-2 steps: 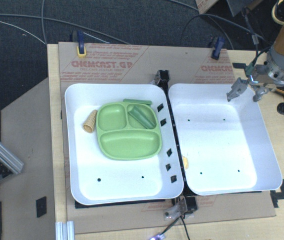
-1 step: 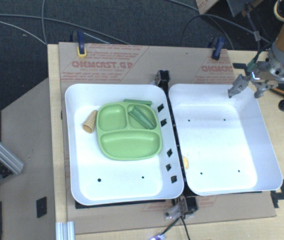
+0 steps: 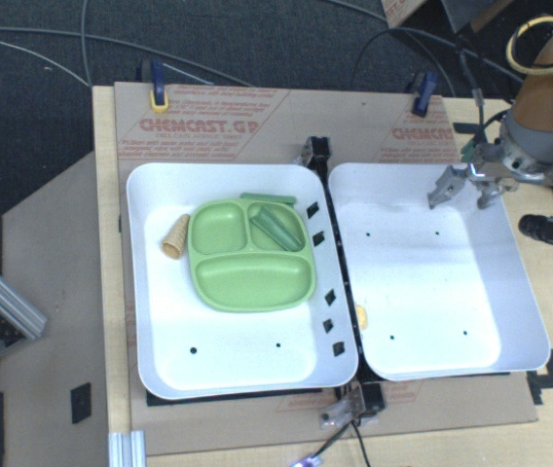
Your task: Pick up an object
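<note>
You have the grey KUKA arm with its orange band [image 3: 547, 86] reaching in over the far corner of the shallow white plastic bin on the right [image 3: 452, 348], with the two-finger metal gripper [image 3: 464, 189] hanging spread and gripping nothing; both fingers splay apart above bare bin floor.

Everything worth picking lies well away from the gripper, across the central divide, in the shallow white plastic bin on the left [image 3: 228, 348]. Largest there is the light green, three-compartment plastic plate [image 3: 247, 280]: smooth, glossy, rounded at the corners, broad and flat. It would probably be awkward for a narrow two-finger pinch, unless you catch its raised rim.

A dark green, elongated object [image 3: 276, 225] lies slantwise in the plate's compartment nearest the gripper; it looks slim enough to close on, so set the fingers across its short width. A thin dark green strip [image 3: 269, 199] sits just beyond the plate's far rim.

The tan, ridged ice-cream cone [image 3: 174, 235] rests touching the plate's side farthest from the gripper; its taper may slip, so grip near the wide mouth.

A small yellow piece [image 3: 360, 316] sits at the divide, near the right bin's edge.
</note>
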`<state>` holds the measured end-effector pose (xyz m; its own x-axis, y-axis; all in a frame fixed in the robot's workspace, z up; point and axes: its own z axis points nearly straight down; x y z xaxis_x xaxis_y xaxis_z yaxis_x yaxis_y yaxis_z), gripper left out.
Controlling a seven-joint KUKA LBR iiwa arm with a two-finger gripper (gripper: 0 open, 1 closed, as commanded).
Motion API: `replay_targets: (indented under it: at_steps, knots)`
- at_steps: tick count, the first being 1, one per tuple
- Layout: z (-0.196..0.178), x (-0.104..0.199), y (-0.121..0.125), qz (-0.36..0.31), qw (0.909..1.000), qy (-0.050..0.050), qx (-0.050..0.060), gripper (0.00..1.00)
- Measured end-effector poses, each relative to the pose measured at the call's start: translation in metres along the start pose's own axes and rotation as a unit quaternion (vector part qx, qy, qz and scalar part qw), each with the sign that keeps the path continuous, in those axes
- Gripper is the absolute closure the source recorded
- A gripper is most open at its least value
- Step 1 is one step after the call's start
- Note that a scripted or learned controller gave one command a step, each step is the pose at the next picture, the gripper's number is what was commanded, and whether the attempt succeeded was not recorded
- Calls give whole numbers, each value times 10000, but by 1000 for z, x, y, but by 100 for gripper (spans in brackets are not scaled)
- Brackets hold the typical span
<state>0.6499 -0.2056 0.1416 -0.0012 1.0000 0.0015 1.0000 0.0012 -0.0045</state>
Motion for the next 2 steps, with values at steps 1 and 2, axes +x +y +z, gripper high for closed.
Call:
replay_targets:
  at_steps: [1, 2]
  knots:
    - [53, 1, 0, -5, 10000, 3, 8, 0]
    - [37, 1, 2, -8, 10000, -8, -30, 100]
